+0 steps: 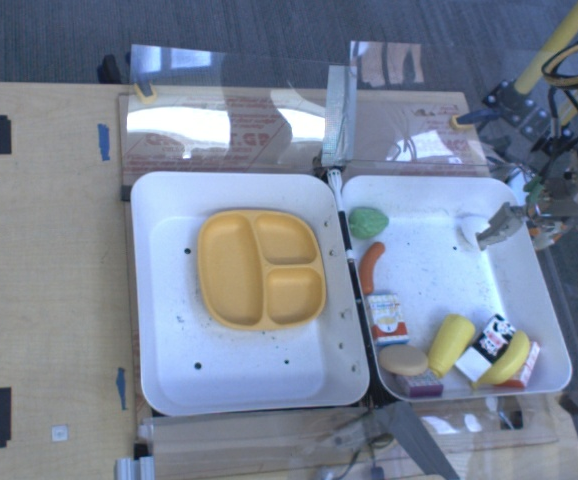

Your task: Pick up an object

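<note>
Yellow plastic three-compartment plate (262, 268) lies in the left white bin (159, 368). The right white bin (549, 318) holds a green lump (368, 221), a yellow bottle (451, 341) and an orange sausage (371, 265), its long axis running near-to-far. The gripper (497, 226) hovers at that bin's far right; whether it is open I cannot tell.

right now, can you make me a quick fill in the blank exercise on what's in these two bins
1. The yellow divided tray lies in the ____ bin of the camera view.
2. The tray has ____ compartments.
3. The green object lies near the far edge of the right bin, just beyond the ____ sausage-shaped toy.
4. The gripper is over the ____ side of the right bin.

Missing words: left; three; orange; right
</note>
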